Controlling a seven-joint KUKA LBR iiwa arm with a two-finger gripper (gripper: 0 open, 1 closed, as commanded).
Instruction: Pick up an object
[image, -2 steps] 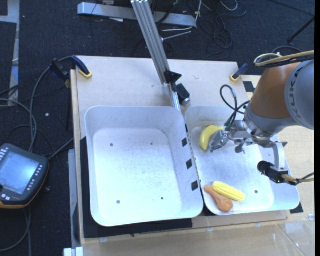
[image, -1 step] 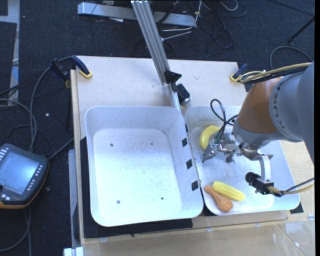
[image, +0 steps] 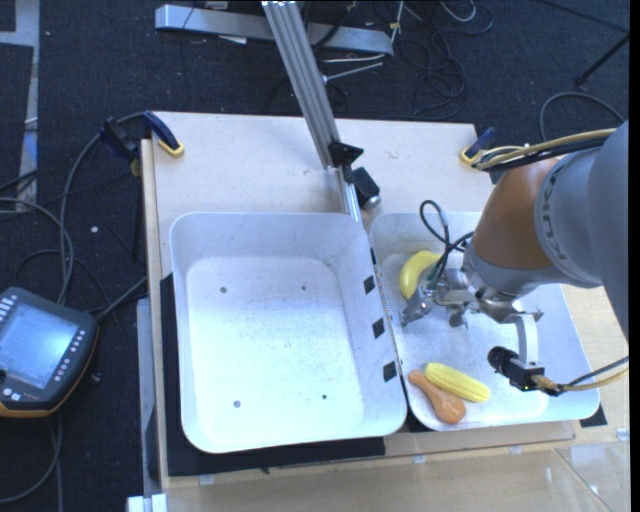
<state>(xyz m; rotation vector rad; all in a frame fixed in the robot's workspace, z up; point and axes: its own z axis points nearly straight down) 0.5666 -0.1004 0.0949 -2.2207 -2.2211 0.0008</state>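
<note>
As the arm (image: 545, 225) reaches in from the right, its wrist hangs low over the right bin (image: 572, 345), with the gripper (image: 432, 300) down among the objects near that bin's left wall. Candidate objects lie in this bin: a yellow banana-shaped piece (image: 414, 270) just beside and partly behind the gripper, and, nearer the front rim, a yellow corn-like piece (image: 458, 381) touching or overlapping an orange piece (image: 440, 396). The left bin (image: 200, 240) carries no object of the task. A metal post (image: 312, 95) slants across the bench (image: 250, 160) behind both bins, and a teach pendant (image: 40, 350) rests on the floor at far left.

Step in hand, as judged: the descent or closing stage of a grasp aimed at the banana-shaped piece, since the tool sits closest to it. Whether the gripper is spread, narrowed, or closed on anything cannot be told, because the metal parts of the tool merge with cables and the bin floor at this slant; no object can be confirmed as held.

Next move, as judged: securing contact on the banana-shaped piece, then a straight lift clear of the bin wall. Nearness of that wall may hinder the approach, and the curved, smooth-looking piece could slip aside.
</note>
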